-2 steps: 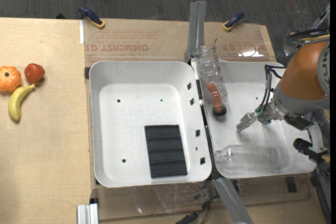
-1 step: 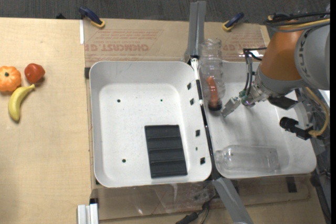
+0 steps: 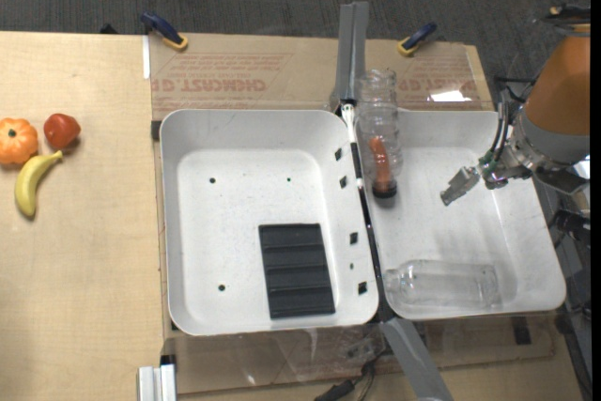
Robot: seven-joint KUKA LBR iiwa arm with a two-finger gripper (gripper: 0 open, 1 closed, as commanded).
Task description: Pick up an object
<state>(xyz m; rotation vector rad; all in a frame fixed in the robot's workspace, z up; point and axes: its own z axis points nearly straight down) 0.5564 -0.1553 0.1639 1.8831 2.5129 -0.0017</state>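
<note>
Right bin [image 3: 526,230]: I log gripper [image 3: 457,187], finger state unreadable, hovering; upright bottle [image 3: 379,141] to its left, fallen bottle [image 3: 441,284] below.

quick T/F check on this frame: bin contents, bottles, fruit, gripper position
1. The black ribbed rectangular block lies in the left white bin. True.
2. Both clear plastic bottles stand upright. False: the one with the dark cap rests along the right white bin's left wall, and the other clear bottle lies on its side near the front edge.
3. The yellow banana sits inside the left bin. False: it lies on the wooden bench, beside the orange fruit and red fruit.
4. The gripper is over the right bin. True.
</note>
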